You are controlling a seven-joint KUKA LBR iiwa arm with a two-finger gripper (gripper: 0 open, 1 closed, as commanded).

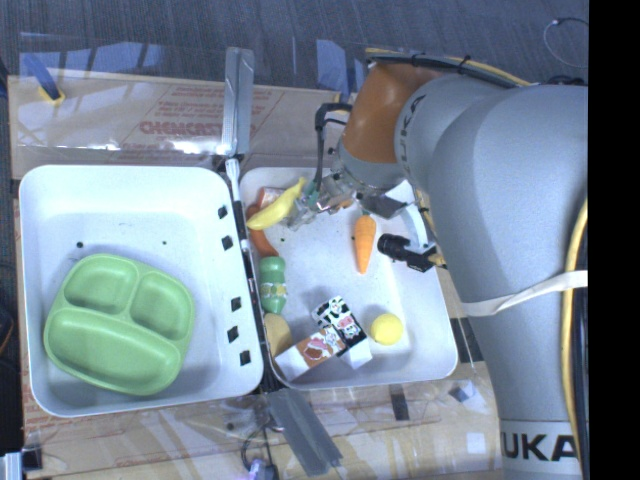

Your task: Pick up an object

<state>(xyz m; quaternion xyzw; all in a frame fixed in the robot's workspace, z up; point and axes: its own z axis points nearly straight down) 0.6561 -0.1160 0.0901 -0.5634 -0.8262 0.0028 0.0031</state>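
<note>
The grey arm (pixel 500 218) looms nearest, its jaws (pixel 318 200) low at the far end of the right bin (pixel 430 363), just beside the banana (pixel 277 204); whether they are apart or together I cannot tell. A carrot (pixel 364 242), yellow ball (pixel 386 328) and cartons lie nearby. The left bin (pixel 60 193) holds a green tray (pixel 118 323).
</note>
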